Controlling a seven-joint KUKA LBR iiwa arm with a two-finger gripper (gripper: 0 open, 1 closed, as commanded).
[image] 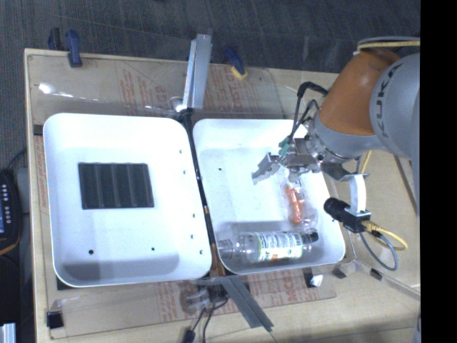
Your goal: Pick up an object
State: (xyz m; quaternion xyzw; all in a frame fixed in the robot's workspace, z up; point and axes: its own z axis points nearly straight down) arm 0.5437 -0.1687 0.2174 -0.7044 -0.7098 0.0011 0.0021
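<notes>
In the right bin (235, 141) my gripper (280, 164) hangs over the middle, at the end of the grey arm with its orange band (355, 91). Directly below and slightly right of it lies an orange item in clear wrapping (295, 204), its upper end right at the gripper's underside; whether they touch is unclear. A clear plastic bottle (268, 246) with a printed label and dark cap lies on its side along the bin's near wall. A dark grey ribbed rectangular block (116, 185) rests flat in the left bin (64, 249).
A metal bar (196, 73) stands at the back between the two bins. Blue clamps (72, 47) hold the board's far edge. A black connector with a yellow cable (357, 220) hangs off the arm beside the right bin's right wall.
</notes>
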